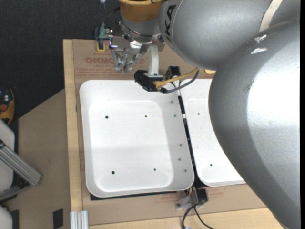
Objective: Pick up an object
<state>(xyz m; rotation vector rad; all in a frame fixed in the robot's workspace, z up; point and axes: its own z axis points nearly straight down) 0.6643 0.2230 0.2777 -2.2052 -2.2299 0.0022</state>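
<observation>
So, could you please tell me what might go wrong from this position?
The two-finger gripper hangs over the printed brown cardboard beyond the far rim of the left shallow white bin; lowering here would probably meet board or rim. The grey arm covers much of the right white bin, so its contents can't be checked.

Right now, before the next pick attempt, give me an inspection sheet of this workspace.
surface: cardboard sheet with red print, bearing the left bin and the right bin; the arm covers much of the right bin.
job's things: nothing seen in the visible parts of the bins.
clutter: small dark block on the brown surface at lower left.
grippers: gripper over the cardboard, beyond the left bin's far rim.
cables: black cable running off the near edge from a small connector.
surroundings: dark floor; aluminium rail at left.
</observation>
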